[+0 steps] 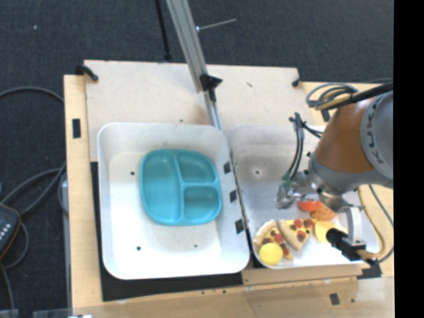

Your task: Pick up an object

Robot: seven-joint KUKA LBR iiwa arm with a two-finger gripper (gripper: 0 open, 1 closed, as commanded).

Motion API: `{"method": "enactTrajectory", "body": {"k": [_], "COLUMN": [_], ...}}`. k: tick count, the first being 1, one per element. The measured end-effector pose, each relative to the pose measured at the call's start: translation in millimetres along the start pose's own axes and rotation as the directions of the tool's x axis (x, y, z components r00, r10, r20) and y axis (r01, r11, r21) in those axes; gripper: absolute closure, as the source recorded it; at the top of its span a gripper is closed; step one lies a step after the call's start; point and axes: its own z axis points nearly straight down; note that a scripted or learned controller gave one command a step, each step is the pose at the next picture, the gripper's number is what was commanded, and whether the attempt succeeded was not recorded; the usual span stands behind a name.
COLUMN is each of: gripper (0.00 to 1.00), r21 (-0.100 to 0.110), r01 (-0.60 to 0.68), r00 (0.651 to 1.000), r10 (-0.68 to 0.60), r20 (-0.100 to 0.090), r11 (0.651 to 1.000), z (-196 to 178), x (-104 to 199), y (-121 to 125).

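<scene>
Over the right bin (260,152), at about 4 o'clock in your view, the gripper (287,197) hung low at the end of the grey arm (351,148). You could not have told from this slant whether it was spread or pressed together, because the wrist covered most of it.

Just beside it, at its 4 o'clock, lay an orange piece (311,207), partly tucked under the wrist, so its full shape was hard to make out. You could not have told whether the two were touching.

Further toward 5 o'clock, the rest of the things you might pick were crowded into the bin's near corner. A toy pizza slice (296,232) with red spots lay there. A yellow piece (324,230) sat against it at 3 o'clock, and a yellow ball (269,253) sat close by at 7 o'clock. A pale curved rim (260,233) showed beside the ball, and what it belonged to was not clear to you. The rest of that bin's floor was bare, with a grey smudge across it.

At 9 o'clock from the gripper, well apart, the left bin (119,247) held a teal divided plate (179,186). It lay flat near the middle with its three compartments facing up.

Both bins sat side by side on the pale bench (132,91). From the gap between them a metal post (187,28) ran toward 12 o'clock and was cut off by the top edge.
</scene>
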Motion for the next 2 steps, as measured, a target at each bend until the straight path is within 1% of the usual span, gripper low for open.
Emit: {"method": "enactTrajectory", "body": {"k": [1,2], "gripper": [1.0,1.0], "r21": [-0.001,-0.001], "r01": [0.004,0.005], "r00": [1.0,1.0], "r10": [-0.004,-0.005], "r20": [0.0,0.0], "r11": [1.0,1.0], "z": [-43.6,-91.5], "x": [-0.9,2.1], "y": [-0.2,9.4]}}
